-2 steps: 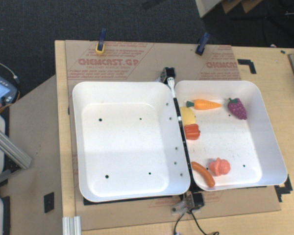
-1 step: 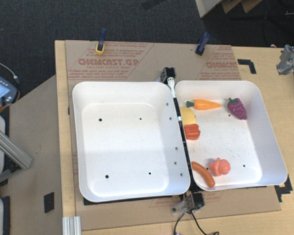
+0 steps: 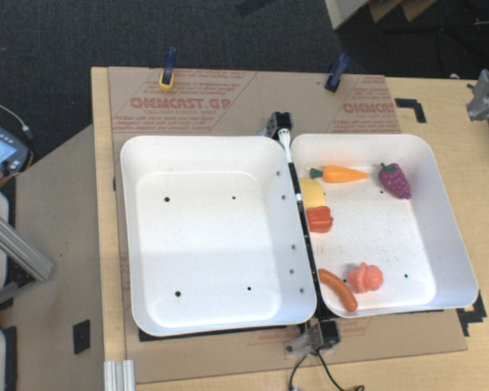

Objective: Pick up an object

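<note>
Whether the gripper's jaws are open or closed, you cannot tell from this view. Your easiest pick looks like the carrot (image 3: 342,173), which lies in the right bin (image 3: 459,255) towards its far wall, with the purple grapes (image 3: 395,180) just beside its tip. It is probably a light, stiff, smooth plastic toy, so it may slip. Its long axis runs left to right, with the green top on the left. Close across the thick middle, square to that axis.
</note>
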{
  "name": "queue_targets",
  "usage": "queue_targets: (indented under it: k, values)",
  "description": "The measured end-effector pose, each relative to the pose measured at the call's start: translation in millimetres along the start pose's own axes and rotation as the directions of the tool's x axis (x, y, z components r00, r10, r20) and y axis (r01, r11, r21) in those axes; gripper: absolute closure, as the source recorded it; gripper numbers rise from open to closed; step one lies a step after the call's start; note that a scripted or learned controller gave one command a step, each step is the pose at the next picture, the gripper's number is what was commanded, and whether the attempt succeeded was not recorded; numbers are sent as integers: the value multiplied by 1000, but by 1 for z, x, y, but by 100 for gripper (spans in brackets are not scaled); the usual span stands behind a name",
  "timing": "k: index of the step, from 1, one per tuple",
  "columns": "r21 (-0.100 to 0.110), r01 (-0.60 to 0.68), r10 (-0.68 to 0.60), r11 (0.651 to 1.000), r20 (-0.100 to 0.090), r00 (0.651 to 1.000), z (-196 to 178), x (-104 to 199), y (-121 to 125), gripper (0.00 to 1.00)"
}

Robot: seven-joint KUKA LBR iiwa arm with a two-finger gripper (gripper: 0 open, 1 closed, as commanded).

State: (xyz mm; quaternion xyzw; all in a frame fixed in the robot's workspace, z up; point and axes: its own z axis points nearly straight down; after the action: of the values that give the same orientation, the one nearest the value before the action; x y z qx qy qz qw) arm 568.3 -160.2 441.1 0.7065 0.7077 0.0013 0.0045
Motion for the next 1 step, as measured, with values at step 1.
queue_targets:
  k: [1]
  values:
    - [-4, 1, -1, 1000, 2, 1000, -11, 0, 1, 100]
